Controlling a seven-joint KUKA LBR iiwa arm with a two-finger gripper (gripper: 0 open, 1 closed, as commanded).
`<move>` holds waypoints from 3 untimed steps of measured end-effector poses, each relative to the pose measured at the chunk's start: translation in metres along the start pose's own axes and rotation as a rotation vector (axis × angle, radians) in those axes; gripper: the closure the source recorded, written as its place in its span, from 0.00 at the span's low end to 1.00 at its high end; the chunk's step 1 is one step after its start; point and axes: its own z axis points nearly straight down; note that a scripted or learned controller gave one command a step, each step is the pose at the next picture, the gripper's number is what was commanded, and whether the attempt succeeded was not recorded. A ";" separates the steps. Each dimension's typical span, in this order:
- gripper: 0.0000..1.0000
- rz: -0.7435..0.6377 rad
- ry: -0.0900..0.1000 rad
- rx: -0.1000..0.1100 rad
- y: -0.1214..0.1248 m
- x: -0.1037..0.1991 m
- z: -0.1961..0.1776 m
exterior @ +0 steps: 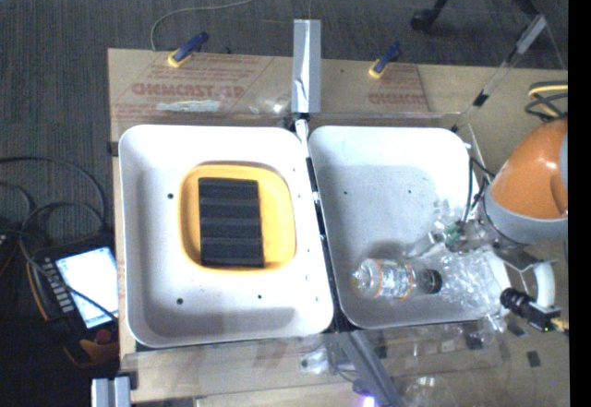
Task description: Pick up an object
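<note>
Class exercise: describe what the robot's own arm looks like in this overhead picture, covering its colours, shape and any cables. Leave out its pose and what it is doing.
The arm enters from the right as a rounded, glossy orange dome with a grey band beneath it. Below that, thin dark cables run along the wrist. The hand is small and hard to make out among clear crinkled plastic.

The brown surface bears two shallow white bins side by side, the left bin and the right bin, their inner rims touching at the middle. Along its far edge sit two clamps with blue handles, one behind the left bin and another behind the right. An upright grey metal post stands between them.
</note>
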 end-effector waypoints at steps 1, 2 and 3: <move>0.00 0.192 -0.001 0.021 0.025 -0.016 -0.041; 0.00 -0.072 -0.005 0.022 -0.004 0.033 -0.105; 0.00 -0.214 -0.011 0.007 0.023 0.028 0.000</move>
